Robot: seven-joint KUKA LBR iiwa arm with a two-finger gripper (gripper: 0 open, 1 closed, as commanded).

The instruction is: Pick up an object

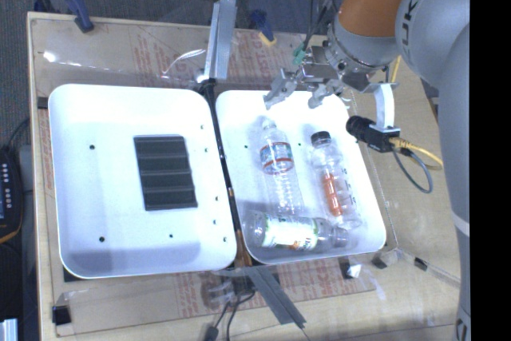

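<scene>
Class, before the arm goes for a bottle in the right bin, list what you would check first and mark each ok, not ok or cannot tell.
1. Hand above the right bin, nothing between its fingers: ok.
2. Fingers apart: ok.
3. Bottles to pick: ok, red-label bottle, orange-label bottle, green-label bottle.
4. Bottles lying flat: ok.
5. Room around green-label bottle: not ok, against the near wall.
6. Cable free of the path: cannot tell.

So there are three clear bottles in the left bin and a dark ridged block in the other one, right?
Swapped. The camera view shows the three bottles in the right bin, below the gripper. The dark ridged block lies in the left bin.
</scene>
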